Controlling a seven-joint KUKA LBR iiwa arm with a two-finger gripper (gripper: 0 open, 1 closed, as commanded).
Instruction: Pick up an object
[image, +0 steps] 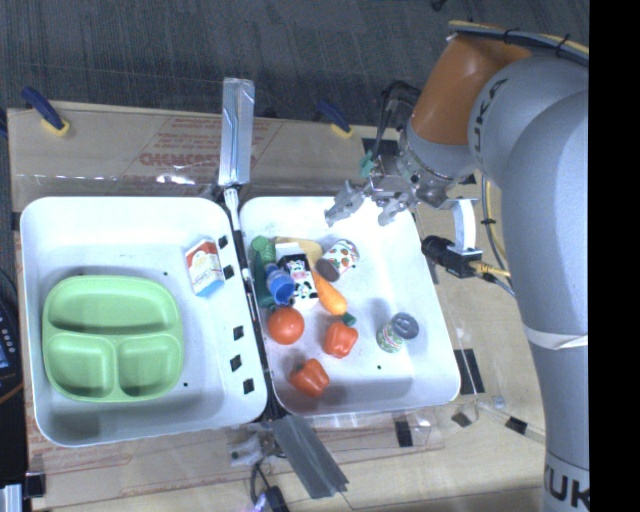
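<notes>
Worktop: brown board (470, 300) bearing two shallow white bins side by side, clamped at the back edge.
Left bin (60, 230): green divided tray (113, 337) and a small red-and-white carton (204, 267).
Right bin (425, 300): the candidate objects, namely a tomato (285, 325), two red peppers (340, 338), a carrot (331, 296), a blue cup (281, 288) and a round grey-topped can (397, 331).
Gripper (368, 202): hovers above the right bin's back edge; jaws spread apart, nothing between them.
Key relation: objects lie toward the camera and below the jaws; the carrot is nearest, its long axis slanting from back-left to front-right.
Judgement: descent not begun; the cluster is crowded, so the isolated can looks the easier pick.
</notes>
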